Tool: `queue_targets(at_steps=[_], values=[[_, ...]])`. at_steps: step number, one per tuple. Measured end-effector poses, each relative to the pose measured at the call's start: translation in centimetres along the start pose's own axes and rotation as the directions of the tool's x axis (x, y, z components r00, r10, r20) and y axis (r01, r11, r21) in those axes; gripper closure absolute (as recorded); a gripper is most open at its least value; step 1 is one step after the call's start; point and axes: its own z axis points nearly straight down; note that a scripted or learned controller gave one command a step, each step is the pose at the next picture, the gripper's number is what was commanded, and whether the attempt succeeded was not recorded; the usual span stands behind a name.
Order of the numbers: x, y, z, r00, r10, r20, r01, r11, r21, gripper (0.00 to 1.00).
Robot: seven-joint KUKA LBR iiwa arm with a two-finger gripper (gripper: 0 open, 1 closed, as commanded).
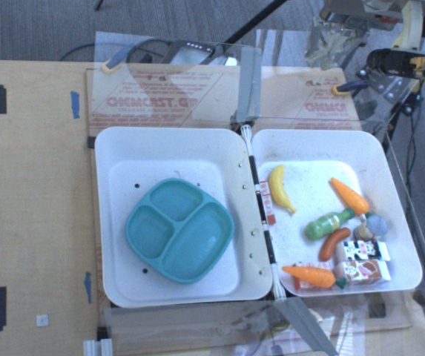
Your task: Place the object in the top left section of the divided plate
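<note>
A teal divided plate (pixel 133 217) lies in the left bin (pixel 116 154), turned at an angle, with two small sections and one large one, all bare. The right bin (pixel 390 176) holds the toy food: a yellow banana (pixel 279 188), an orange carrot (pixel 349 196), a green bottle (pixel 328 223), a red sausage (pixel 334 243), a second carrot (pixel 312 275) and a small printed carton (pixel 364 262). My gripper (pixel 329 41) hangs high at the view's top right, beyond the far edge of the right bin and well away from every object.
A small grey-blue round piece (pixel 376 225) sits beside the carton. A hinged divider strip (pixel 255 199) runs between the bins. A clear panel (pixel 197 95) and a grey post (pixel 249 80) stand behind the bins. Clamps and cables (pixel 390 61) crowd the far right.
</note>
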Motion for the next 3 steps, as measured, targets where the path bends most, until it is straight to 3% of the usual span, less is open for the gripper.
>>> queue_targets(at_steps=[1,2,3], values=[[12.7,-1.6,2.1,0.997,0.073,-0.001,-0.073,0.997,0.004,1.00],[15.1,-4.9,0.0,1.000,0.016,0.000,-0.016,1.000,0.004,1.00],[11.3,-1.6,0.0,1.000,-0.022,-0.001,0.022,1.000,-0.001,1.00]])
